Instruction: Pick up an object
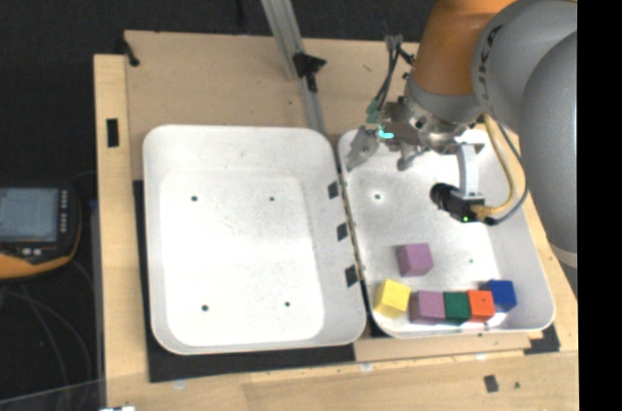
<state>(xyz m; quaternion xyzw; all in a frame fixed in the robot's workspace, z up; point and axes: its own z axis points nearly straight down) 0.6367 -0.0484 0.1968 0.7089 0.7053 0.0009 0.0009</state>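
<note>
Here the gripper [381, 150] hangs over the far end of the right bin [515, 249], near its left rim; two pale fingers point down and stand apart, with nothing between them. The arm [525, 79] above it is smooth grey metal with a glossy orange band, and thin cables loop off the wrist.

The blocks, all small matte cubes, lie at the near end of the same bin, well apart from the gripper. A purple block [415, 257] sits alone, tilted a little. Along the near wall a yellow block [394, 296] starts a row, followed by a second purple block [427, 305], a green block [457, 305], an orange block [481, 303] and a blue block [501, 293], packed closely.

The left bin [238, 239] is shallow white plastic with rounded corners and a few dark spots. Both bins rest on a pale wooden bench [224, 79], with dark floor beyond. A slanted metal rail [277, 1] crosses the far side, and a handheld screen unit [34, 224] lies at the left.
</note>
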